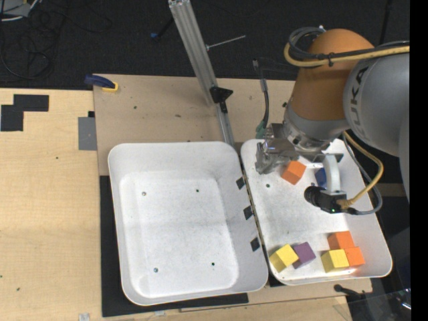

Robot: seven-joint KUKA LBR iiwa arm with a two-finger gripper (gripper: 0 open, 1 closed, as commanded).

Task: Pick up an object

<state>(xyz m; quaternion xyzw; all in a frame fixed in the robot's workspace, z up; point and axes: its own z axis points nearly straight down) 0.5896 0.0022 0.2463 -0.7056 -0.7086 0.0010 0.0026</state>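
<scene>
Wooden bench [160, 112], two white bins side by side.
Gripper [266, 158] hangs over the right bin [281, 209]; its opening can't be told. An orange block [293, 172] lies just beside it.

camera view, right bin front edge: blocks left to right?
yellow block → purple block → second yellow block → orange block. A further orange block sits behind the last two, so I left it out of the order.

orange block [293, 172] | tilted | right bin's [374, 267] far end, under wrist
</scene>
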